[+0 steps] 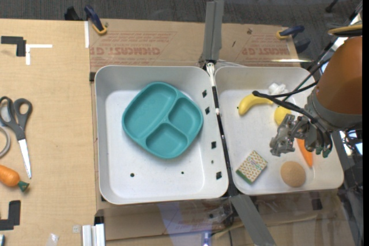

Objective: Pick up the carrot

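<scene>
Carrot [306, 153]: orange, slim, lying in the right bin near its right wall, running roughly top to bottom with a slight tilt, partly hidden at its upper end by the arm's wrist hardware. Sitting just right of and above a round tan object, below a yellow item. Showing only a short orange length

A teal plate [163, 119] sits in a white bin [109, 141]; next door, a yellow banana [253, 102], an orange carrot [306, 154], a tan egg-like ball [293, 174] and a green-speckled packet [252, 166].
</scene>
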Controlling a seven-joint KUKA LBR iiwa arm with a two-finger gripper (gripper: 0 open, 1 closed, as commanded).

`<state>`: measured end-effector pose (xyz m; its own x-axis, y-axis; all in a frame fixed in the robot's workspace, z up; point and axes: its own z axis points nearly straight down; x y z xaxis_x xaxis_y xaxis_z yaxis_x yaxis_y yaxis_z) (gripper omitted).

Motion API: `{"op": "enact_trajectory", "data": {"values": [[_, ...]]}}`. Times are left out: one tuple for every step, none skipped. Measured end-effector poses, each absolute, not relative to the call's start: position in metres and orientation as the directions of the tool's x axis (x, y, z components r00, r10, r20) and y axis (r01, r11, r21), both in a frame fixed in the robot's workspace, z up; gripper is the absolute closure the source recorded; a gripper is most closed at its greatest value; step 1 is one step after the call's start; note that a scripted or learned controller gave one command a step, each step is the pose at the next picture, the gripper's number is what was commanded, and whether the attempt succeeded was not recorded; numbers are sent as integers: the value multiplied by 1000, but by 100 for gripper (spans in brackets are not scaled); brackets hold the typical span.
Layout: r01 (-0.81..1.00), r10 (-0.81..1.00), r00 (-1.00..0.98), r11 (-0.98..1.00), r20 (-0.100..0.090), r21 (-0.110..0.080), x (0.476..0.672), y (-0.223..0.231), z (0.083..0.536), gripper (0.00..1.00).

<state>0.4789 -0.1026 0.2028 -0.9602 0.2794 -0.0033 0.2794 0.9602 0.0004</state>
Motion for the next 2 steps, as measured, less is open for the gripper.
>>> {"op": "enact_trajectory", "data": {"values": [[4,4,-1000,1000,-2,1,479,-71,192,100],[-167,-167,-986,986,-4,-1,479,-196,238,100]]}}
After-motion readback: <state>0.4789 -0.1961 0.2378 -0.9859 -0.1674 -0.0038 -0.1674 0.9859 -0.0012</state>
